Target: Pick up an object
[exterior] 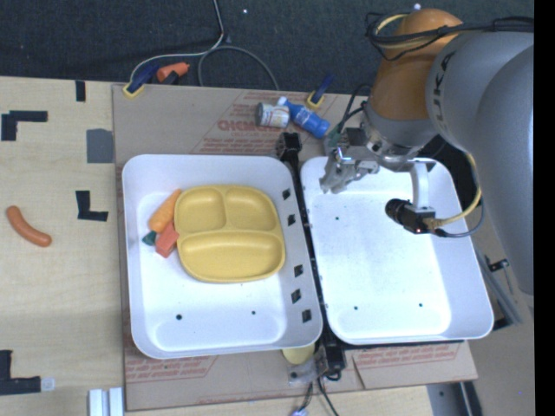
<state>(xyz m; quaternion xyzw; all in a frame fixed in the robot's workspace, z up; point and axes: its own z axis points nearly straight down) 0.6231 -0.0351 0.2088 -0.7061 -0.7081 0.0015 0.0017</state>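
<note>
A yellow divided plate (230, 233) lies in the left bin (143, 319), an orange carrot toy (162, 213) touching its left rim. The gripper (334, 178) hangs over the right bin (468, 319) (far-left corner); whether it grips anything, I cannot tell.

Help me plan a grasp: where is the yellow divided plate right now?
The yellow divided plate lies in the left bin, toward its far half, with an orange carrot-like toy touching its left edge.
</note>
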